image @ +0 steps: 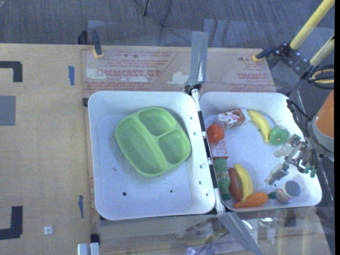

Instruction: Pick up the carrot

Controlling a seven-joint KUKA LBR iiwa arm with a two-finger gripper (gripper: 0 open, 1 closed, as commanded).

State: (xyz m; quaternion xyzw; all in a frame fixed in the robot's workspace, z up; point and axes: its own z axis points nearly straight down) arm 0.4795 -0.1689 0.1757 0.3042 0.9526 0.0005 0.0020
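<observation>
Hand (284, 163) hangs low over the right side of the right bin (249, 104), reaching in from the frame's right edge under the orange band (326, 122). Its 2 fingers (274, 175) look spread apart with nothing between them, pointing down and left toward the bin floor.

Carrot (254, 199) lies along the bottom wall of the right bin, lower middle of that bin, its green top (272, 195) pointing right. It sits below and left of the hand, apart from it. A banana (244, 180) lies just above the carrot, its lower end touching or nearly touching it, with a red and green pepper-like piece (227, 180) beside it on the left. A small round can (288, 190) rests just right of the carrot top, below the hand.

Higher in the same bin are a second banana (259, 122), a green round thing (278, 136), a tomato (215, 133) and a red and white packet (232, 118).

In the left bin (106, 185), a green 3-part plate (153, 141) sits a bit above centre. Both bins rest on a counter (42, 158) of pale wood.
</observation>
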